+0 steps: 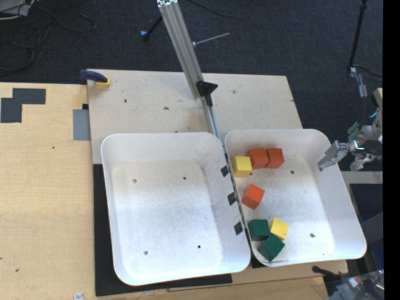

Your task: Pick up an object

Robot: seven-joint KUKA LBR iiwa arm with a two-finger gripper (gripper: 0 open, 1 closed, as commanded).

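The right bin (pixel 354 225) holds several small blocks. A yellow block (pixel 242 164) lies by the divider, with two orange blocks (pixel 258 157) (pixel 275 157) touching side by side to its right. Another orange block (pixel 253 195) sits alone mid-bin. At the near edge two green blocks (pixel 259 229) (pixel 272 248) and a yellow block (pixel 279 228) cluster together. My gripper (pixel 339 164) hangs at the right bin's far right rim, open, with nothing between its fingers, well to the right of all the blocks.
The left bin (pixel 105 147) sits beside the right one, joined by black clips (pixel 231 198). A slanted aluminium post (pixel 186 49) rises behind the bins. A blue and yellow clamp (pixel 95 77) lies at the bench's back left corner.
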